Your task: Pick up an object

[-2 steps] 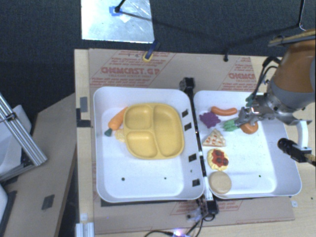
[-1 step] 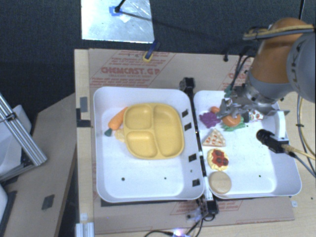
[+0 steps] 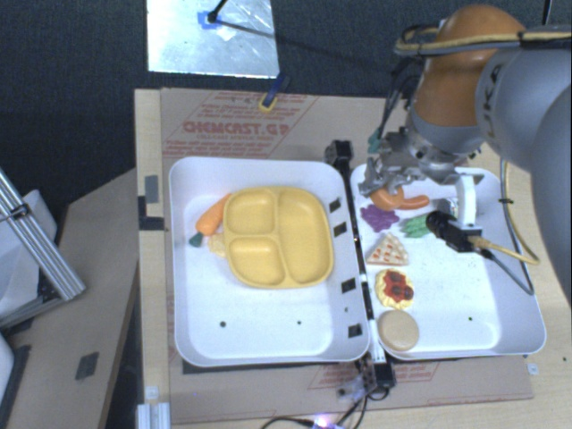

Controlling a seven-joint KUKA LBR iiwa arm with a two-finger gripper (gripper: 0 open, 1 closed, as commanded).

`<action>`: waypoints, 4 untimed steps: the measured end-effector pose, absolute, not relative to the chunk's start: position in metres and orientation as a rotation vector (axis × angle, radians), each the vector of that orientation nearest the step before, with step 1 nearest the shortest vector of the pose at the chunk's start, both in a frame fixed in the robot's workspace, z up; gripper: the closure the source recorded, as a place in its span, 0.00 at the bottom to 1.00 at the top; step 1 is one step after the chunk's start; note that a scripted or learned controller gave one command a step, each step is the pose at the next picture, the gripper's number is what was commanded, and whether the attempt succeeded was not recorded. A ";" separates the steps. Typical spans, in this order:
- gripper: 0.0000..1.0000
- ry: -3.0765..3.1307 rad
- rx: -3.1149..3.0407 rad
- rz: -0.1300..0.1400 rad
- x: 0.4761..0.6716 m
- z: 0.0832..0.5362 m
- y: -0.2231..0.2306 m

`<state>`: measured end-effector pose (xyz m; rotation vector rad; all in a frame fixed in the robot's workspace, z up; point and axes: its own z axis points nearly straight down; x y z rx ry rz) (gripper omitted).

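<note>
Taking the yellow divided plate (image 3: 274,237) as landmark: it fills the middle of the left bin (image 3: 192,329), a carrot (image 3: 211,215) touching its left edge. Bare floor lies in front of it. To its right, toy foods crowd the right bin's (image 3: 518,329) near side; beyond them the floor is open.

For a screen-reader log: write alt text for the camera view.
The gripper hangs low over a toy hot dog at the back of the right bin, among other toy foods. The left bin holds a yellow divided plate and a carrot.
</note>
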<state>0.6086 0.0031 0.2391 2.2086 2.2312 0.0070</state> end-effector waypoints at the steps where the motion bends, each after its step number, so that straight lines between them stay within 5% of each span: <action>1: 1.00 2.232 2.210 0.005 0.632 0.228 0.060; 2: 1.00 2.231 2.210 0.008 0.660 0.236 0.105; 4: 1.00 2.227 2.215 0.002 0.663 0.217 0.114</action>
